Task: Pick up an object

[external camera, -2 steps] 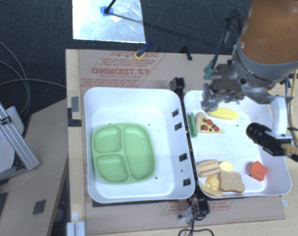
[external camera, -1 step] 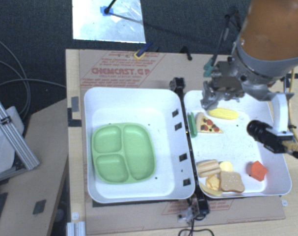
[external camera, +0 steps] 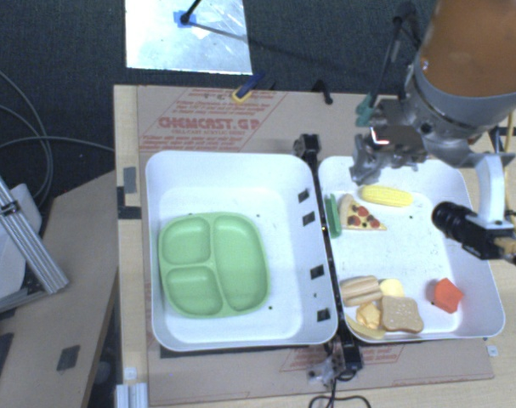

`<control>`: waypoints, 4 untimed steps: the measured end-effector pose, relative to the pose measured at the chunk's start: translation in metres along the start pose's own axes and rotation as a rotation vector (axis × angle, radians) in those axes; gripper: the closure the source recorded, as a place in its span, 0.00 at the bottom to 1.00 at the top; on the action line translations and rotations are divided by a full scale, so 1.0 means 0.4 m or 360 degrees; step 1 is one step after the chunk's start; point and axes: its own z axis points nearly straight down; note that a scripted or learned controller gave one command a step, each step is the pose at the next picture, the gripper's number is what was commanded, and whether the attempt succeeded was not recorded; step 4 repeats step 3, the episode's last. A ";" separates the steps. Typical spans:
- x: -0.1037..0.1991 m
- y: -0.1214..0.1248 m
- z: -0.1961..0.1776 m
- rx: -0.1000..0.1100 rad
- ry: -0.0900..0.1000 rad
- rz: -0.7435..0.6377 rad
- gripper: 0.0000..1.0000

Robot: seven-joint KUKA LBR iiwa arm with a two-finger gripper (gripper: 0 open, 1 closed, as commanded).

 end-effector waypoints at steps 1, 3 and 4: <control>0.047 -0.005 0.071 0.0015 -0.0002 0.0009 1.00; 0.144 -0.005 0.111 0.0017 -0.0002 0.0006 1.00; 0.144 -0.005 0.111 0.0017 -0.0002 0.0006 1.00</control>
